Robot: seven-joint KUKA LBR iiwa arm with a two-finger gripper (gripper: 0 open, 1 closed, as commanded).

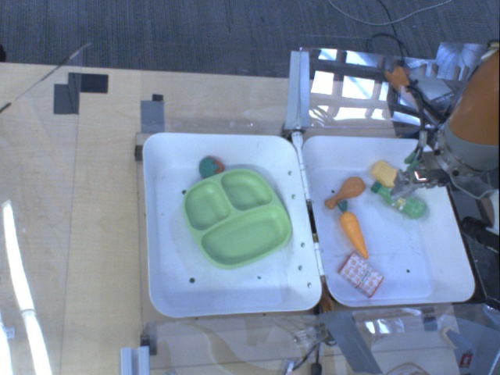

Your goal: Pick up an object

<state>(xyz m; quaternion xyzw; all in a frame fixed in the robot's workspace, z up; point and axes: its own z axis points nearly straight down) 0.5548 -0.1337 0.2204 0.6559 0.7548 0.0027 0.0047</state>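
Nearest you, at the front of the right bin (437,283), lies a small red-and-white checked packet (360,275), a little askew. Just behind it you have a toy carrot (353,233), its orange tip toward the packet and its green end pointing away. Further back sits a brown drumstick (346,192), tilted, close to the carrot's green end but apart from it.

Look to the right of those and you find the tool (408,181), low over the back right part of that bin. It sits right at a cluster of two toys: a yellow piece (382,170) on its left and a green piece (411,207) just in front of it. You cannot tell from this angle whether the tool is spread or pressed together, nor whether it touches either toy; nothing is plainly seen between its tips. The arm (476,108) comes in from the right, its orange band above the wrist at the picture's edge.

In the left bin (168,287) you have a green divided plate (237,216) with three compartments, set slightly turned near the middle. Tucked against its back left rim is a small round toy (210,166), dark green with a red part showing beside it.

Both bins rest side by side on the pale wooden desk (70,233), meeting at a narrow seam. Behind the right bin stands a metal frame (344,84), and a thin cable (391,10) loops across the dark floor beyond.
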